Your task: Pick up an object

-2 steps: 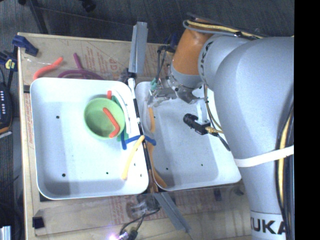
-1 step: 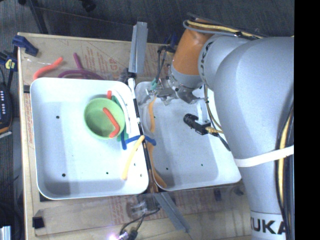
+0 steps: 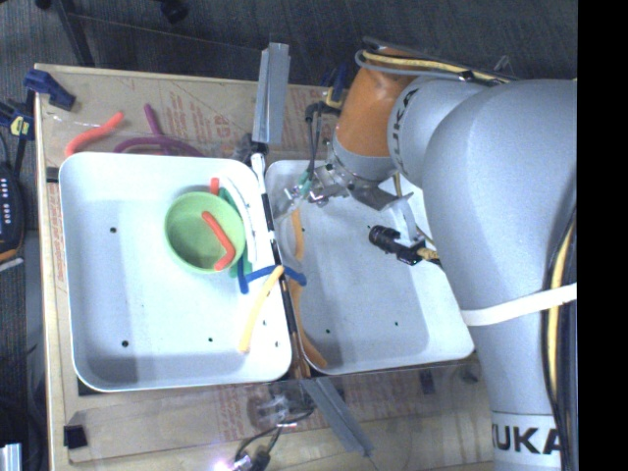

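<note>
Hovering at the upper left corner of the right bin (image 3: 392, 312), just beside the wall it shares with the left bin (image 3: 108, 292), my gripper (image 3: 312, 190) hung below the orange band of my wrist. Whether it was spread or pressed together I could not tell from that slant. The nearest things to pick lay across the shared wall, lower in the view and a little to the left of me. A yellow stick (image 3: 257, 312) lay with its long axis running steeply from the left bin's floor up toward the rim, and a blue stick (image 3: 257, 279) crossed its upper end. The green bowl (image 3: 191, 234), with a red curved piece (image 3: 222, 235) in it, lay further left. I judged the yellow stick the likeliest target, which would call for a move down the view and over the wall, with my grip turned across that slanted axis.
</note>
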`<state>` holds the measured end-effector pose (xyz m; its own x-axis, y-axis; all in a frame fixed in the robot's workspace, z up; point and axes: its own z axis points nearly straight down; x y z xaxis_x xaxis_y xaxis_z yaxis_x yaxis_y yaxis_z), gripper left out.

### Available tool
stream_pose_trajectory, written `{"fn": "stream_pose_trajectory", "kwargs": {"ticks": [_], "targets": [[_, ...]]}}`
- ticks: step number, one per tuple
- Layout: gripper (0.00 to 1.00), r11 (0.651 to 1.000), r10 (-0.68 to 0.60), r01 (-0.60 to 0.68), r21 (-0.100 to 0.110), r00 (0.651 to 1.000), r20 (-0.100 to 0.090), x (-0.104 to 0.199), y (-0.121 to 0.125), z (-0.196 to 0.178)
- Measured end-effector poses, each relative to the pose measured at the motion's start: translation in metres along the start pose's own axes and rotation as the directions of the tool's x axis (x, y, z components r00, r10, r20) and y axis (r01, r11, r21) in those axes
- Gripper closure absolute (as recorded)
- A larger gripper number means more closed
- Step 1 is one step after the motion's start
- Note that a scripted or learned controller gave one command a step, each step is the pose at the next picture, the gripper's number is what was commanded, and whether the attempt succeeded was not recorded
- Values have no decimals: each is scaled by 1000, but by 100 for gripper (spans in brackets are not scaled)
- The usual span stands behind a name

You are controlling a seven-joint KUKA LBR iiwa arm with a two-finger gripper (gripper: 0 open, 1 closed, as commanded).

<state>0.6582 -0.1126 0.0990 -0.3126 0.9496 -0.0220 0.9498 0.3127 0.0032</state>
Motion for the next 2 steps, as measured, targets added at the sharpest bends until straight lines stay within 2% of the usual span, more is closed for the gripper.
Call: {"fn": "stream_pose_trajectory", "kwargs": {"ticks": [1, 2], "targets": [[100, 1000, -8, 8, -2, 1000, -11, 6, 3, -9], [100, 960, 279, -279, 10, 960, -20, 45, -11, -94]]}}
